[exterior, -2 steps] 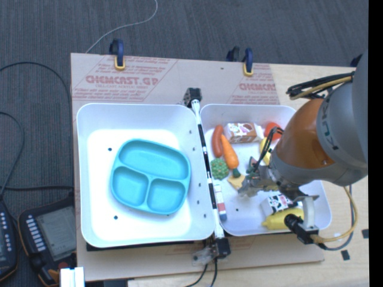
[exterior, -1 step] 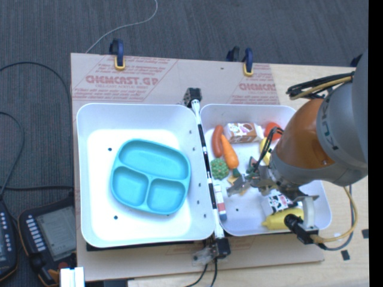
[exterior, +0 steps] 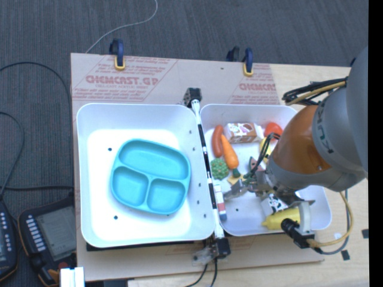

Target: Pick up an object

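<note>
The right bin holds several toy foods. An orange carrot lies beside a red sausage-like piece, with a green broccoli just below them. A small printed box and a red round piece sit at the bin's back. A yellow banana and a black-and-white item lie near the front, partly under the arm. My gripper is low in the bin, just right of the broccoli and below the carrot. The wrist hides much of the bin's right half.
The left bin holds a blue three-compartment plate. A divider with a black-and-white strip runs between the bins. Blue clamps pin the board at the back. Cables trail by the front right corner.
</note>
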Available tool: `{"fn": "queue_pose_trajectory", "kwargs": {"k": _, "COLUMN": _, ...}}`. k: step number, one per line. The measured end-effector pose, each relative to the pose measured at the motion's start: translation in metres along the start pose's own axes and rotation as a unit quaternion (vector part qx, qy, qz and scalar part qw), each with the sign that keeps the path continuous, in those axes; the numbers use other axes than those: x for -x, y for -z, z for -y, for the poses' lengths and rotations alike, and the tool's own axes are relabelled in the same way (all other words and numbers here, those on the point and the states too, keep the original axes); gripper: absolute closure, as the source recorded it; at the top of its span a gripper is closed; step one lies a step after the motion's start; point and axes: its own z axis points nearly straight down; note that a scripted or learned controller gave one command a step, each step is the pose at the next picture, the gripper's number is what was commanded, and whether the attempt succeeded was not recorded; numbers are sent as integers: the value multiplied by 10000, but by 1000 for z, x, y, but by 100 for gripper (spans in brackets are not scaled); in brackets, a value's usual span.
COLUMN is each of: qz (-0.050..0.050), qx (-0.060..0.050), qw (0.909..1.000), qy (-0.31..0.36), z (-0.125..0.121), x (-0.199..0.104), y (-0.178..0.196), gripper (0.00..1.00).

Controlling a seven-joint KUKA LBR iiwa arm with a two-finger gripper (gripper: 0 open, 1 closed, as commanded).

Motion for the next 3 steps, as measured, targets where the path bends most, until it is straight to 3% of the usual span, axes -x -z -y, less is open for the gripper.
{"fn": "queue_pose_trajectory", "kwargs": {"k": 1, "qz": 5, "qx": 24, "qw": 10000, "qy": -2, "z": -2, "x": 0, "y": 11, "gripper": 100}}
{"fn": "queue_pose_trajectory", "kwargs": {"k": 2, "qz": 4, "qx": 23, "qw": 10000, "qy": -4, "z": -2, "x": 0, "y": 11, "gripper": 0}}
{"fn": "queue_pose_trajectory", "kwargs": {"k": 3, "qz": 4, "qx": 22, "qw": 10000, "qy": -4, "z": -2, "x": 0, "y": 20, "gripper": 100}}
